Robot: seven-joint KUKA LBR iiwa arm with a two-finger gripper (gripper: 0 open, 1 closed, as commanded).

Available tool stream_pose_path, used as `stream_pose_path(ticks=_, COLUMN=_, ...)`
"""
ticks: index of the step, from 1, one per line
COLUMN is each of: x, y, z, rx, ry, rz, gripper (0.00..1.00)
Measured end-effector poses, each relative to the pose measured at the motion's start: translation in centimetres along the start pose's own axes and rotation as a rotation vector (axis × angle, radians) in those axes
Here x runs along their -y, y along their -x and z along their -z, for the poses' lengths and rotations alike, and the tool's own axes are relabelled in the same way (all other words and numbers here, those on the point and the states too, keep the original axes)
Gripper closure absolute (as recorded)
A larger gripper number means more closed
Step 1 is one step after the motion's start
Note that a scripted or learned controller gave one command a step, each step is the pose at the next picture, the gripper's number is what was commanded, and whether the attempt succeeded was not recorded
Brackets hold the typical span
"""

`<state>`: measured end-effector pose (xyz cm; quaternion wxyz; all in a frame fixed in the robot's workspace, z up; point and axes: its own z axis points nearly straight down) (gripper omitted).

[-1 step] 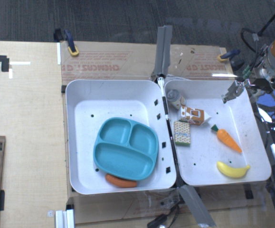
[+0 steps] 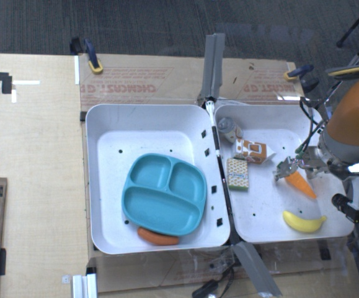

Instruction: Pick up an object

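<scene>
In the right bin [image 2: 263, 225], my gripper [image 2: 286, 169] hangs low over the floor, reaching in from the right. An orange carrot [image 2: 303, 185] lies slanted with its upper left end right at the gripper's tip; whether it is gripped cannot be made out. A yellow banana [image 2: 303, 221] lies near the front right corner. An orange and white carton [image 2: 252, 150] and a green patterned block [image 2: 238, 173] sit by the bin's left wall, with a small grey cup [image 2: 226, 126] behind them.
The left bin [image 2: 98, 166] holds a blue divided plate [image 2: 165, 194] with an orange sausage [image 2: 158, 236] along its front edge. A grey divider post [image 2: 213, 67] stands between the bins at the back. Cables and the arm's body crowd the right side.
</scene>
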<state>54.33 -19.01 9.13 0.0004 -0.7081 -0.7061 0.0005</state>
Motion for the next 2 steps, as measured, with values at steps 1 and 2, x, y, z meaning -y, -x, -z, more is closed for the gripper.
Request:
stream_pose_path(ticks=1, x=0.0, y=0.1, z=0.9, rx=0.000, ry=-0.001, rz=-0.004, gripper=1.00)
stream_pose_path(ticks=2, x=-1.6, y=-6.5, z=9.2, rx=0.000, ry=0.000, rz=0.004, gripper=1.00)
